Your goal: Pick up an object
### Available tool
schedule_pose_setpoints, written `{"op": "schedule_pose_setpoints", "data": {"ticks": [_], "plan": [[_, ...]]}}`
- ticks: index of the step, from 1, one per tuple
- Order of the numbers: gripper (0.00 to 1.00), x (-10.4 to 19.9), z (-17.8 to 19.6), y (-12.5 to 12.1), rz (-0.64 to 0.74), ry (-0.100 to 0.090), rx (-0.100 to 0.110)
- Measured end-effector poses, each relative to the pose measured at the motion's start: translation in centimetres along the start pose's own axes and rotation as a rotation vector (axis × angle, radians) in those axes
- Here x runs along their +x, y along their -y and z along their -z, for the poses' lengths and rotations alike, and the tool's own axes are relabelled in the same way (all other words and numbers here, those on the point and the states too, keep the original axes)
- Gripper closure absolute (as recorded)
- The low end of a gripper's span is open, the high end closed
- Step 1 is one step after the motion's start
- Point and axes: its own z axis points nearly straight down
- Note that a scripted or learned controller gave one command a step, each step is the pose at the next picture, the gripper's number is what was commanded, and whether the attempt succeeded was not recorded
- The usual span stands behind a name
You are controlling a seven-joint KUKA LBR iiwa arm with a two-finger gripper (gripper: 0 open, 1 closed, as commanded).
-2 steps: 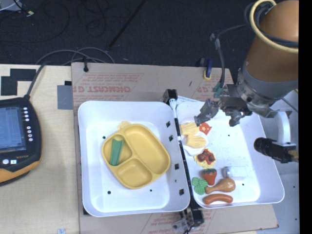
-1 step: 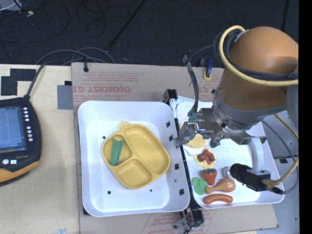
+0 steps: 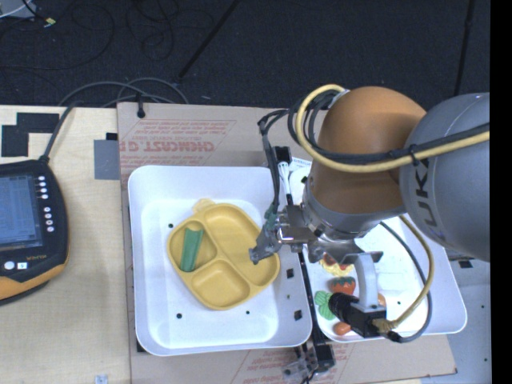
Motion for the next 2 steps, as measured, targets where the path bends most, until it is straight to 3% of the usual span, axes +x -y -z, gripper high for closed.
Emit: {"op": "schedule_pose_setpoints", "data": {"ticks": [1, 2], "plan": [[1.0, -0.4, 1.1, -0.2, -0.007, 0.002, 0.002], [1.0, -6.2, 13.4, -0.1, -0.007, 0.0, -0.022]]}}
